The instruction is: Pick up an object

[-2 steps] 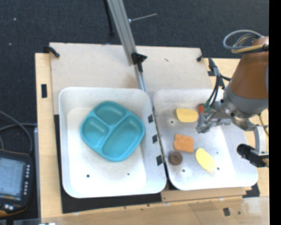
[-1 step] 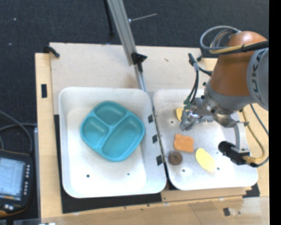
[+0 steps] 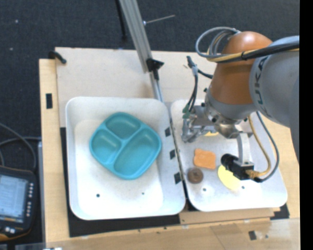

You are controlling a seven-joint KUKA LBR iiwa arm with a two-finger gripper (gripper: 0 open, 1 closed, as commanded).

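My gripper (image 3: 189, 133) hangs over the far left part of the right bin (image 3: 266, 194), close to the wall between the two bins. An orange block (image 3: 204, 159) lies on the bin floor just below and right of it in the view. A small brown round thing (image 3: 196, 175) sits nearer the front, beside the divider. A yellow piece (image 3: 228, 179) lies to the right of these, partly hidden by the robot's own fittings. Nothing shows as held by the gripper.
A teal divided plate (image 3: 125, 145) lies in the left bin (image 3: 83, 202). A slanted metal rail (image 3: 138, 33) runs down to the bins' far edge. The grey and orange arm covers the right bin's far right part.
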